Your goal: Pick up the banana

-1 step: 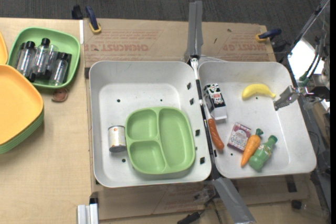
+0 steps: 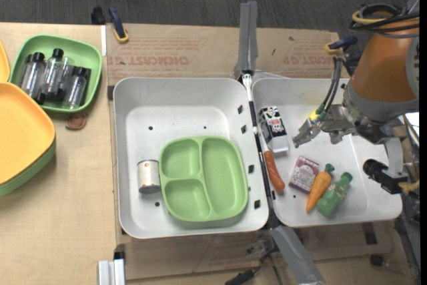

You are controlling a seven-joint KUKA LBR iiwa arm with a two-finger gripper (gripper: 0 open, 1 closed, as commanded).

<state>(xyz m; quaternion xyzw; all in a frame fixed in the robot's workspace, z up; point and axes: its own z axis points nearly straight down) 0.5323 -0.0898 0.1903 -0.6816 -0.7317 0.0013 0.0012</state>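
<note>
My gripper [image 2: 305,133] hangs over the middle of the right bin [image 2: 373,210], pointing left. It is just right of a small black-and-white carton [image 2: 272,125] and above a pink box [image 2: 303,174]. The grey arm with its orange band [image 2: 387,63] covers the bin's upper right part. Nothing can be seen held in the gripper.
The right bin also holds a red pepper [image 2: 274,171] by its left wall, a carrot [image 2: 319,190] and a green bottle [image 2: 334,195]. The left bin [image 2: 133,103] holds a green divided plate [image 2: 201,178] and a can [image 2: 148,175]. A green tray of bottles [image 2: 56,74] and orange plates [image 2: 23,143] sit far left.
</note>
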